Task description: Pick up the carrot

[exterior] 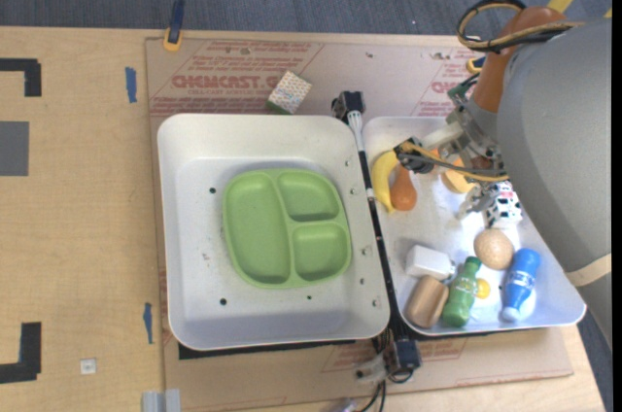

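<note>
End effector down in the right bin, closing in on the carrot — the reach step, no grasp yet.

The grey arm [559, 119] fills the right of the frame; at centre sits the left bin [185, 235] with its green divided plate [287, 227]. In the right bin [559, 308], upper part, the end effector [466, 169] hangs just right of the orange carrot [402, 189], which lies against a yellow banana [382, 175]. Clenched or released? I cannot tell. Next, I judge, it must shift left over the carrot and pinch it without catching the banana.
</note>
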Robot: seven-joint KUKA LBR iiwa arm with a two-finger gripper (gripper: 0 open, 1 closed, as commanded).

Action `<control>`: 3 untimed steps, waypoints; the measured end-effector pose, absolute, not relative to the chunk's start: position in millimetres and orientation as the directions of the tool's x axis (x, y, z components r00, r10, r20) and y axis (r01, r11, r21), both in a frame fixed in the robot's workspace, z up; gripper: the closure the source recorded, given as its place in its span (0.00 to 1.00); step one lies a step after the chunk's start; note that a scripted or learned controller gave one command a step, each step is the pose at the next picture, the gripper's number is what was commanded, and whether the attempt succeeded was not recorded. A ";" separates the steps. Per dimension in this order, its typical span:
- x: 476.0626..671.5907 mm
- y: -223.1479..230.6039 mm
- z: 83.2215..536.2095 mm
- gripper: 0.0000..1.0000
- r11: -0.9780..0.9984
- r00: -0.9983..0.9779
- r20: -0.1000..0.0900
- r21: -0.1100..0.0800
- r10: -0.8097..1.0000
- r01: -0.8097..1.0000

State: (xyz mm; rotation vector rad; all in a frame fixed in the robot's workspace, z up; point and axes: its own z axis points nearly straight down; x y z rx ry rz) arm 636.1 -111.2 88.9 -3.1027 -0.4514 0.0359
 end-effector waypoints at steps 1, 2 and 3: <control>641.4 -108.9 101.7 1.00 -0.956 0.956 -0.001 -0.001 0.292 0.292; 553.2 -97.3 92.0 1.00 -0.908 0.908 0.011 0.004 0.420 0.420; 552.5 -98.2 90.5 0.00 -0.908 0.908 0.008 0.005 0.418 0.418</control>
